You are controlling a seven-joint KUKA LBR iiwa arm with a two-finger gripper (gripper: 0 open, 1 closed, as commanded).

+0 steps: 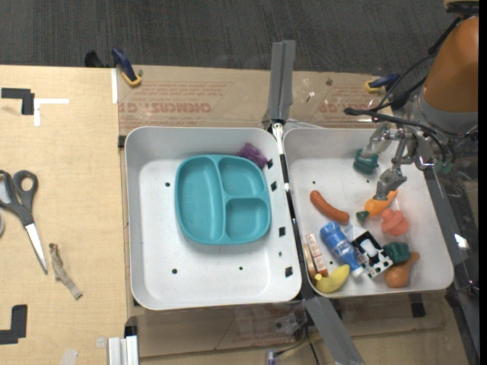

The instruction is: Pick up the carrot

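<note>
So far no lift: gripper (386,185) sits low in right bin (435,276), fingers seemingly clamped on carrot (378,204), which rests on bin floor beside pink toy (394,222).

Both bins, left (144,280) and right (434,280), are white with small black dots. In the left bin a teal divided plate (224,199) lies centred, with a purple item (253,155) at the far edge. In the right bin are an orange sausage (329,206), an orange carrot with a green tip (375,204), a pink lump (393,222), a blue packet (337,243), a yellow banana (332,280) and a black-and-white patterned toy (371,255). The bench (61,204) is pale tan, bearing grey-handled scissors (23,211).
</note>
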